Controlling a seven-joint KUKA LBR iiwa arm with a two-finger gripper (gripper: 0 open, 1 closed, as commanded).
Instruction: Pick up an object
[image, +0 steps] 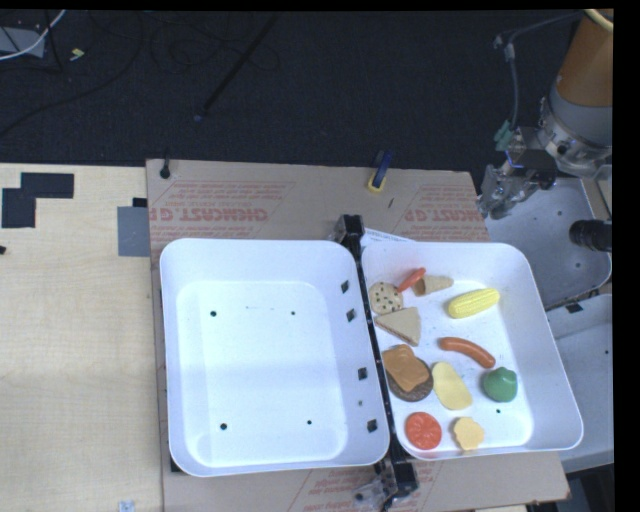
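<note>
Spotted the gripper (497, 195) parked up high, off the far right corner of the right bin (545, 330), well apart from everything inside. Couldn't tell how wide it stood, too small and blurry. Found all the toy food piled in that bin, with the left bin (180, 350) alongside.

Would've gone for the corn cob (472, 302): lying alone near the far side, nothing touching. Liked the sausage (466, 350) just below as a backup. Would've skipped the cookie (384, 297), bread wedge (400, 325) and burger (407, 372), all crammed against the middle wall.

Reckoned on coming straight down, lining up across the cob's short side, centring on its middle, and closing only once properly low.
</note>
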